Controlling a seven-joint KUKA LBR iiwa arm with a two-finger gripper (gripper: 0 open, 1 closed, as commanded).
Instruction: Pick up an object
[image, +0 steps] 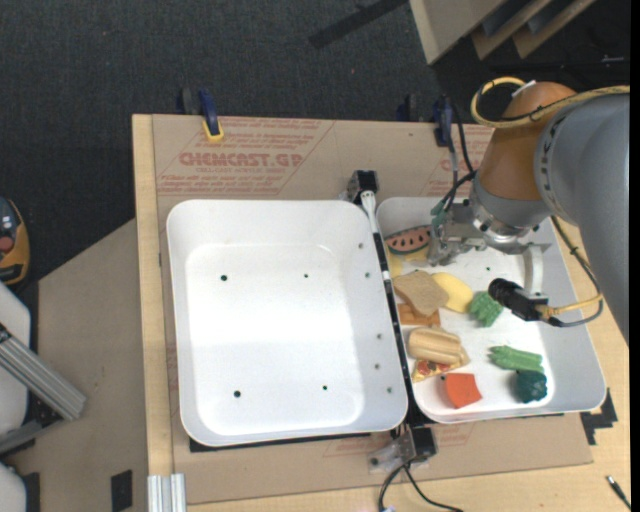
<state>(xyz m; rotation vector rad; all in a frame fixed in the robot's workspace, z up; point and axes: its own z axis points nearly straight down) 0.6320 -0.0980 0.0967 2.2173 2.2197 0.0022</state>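
Beside the watermelon slice (408, 241), bread (420, 293) and lemon (455, 292), fingers (440, 250) state unclear.

Arm (560, 150) over the right bin (575, 385) — food toys inside — left bin (270, 310) alongside.

We see two white bins: the left bin (270, 320) is plain white with a few small dark dots, and the right bin (570, 350) is white too. They sit on a tan board (250, 160) printed with red lettering, over a dark grey floor (150, 50). The arm (590, 150) is grey with an orange band (515, 150) and a yellow cable (490, 95). In the right bin we see a red watermelon slice (408, 241) with a green rind, a brown slice of bread (420, 292), a yellow piece (455, 292), a green piece (485, 308), a tan hot dog bun (437, 346), a red-orange block (462, 390), a green pepper (515, 356) and a dark teal lump (530, 385). A blue and yellow clamp (210, 115) grips the board.
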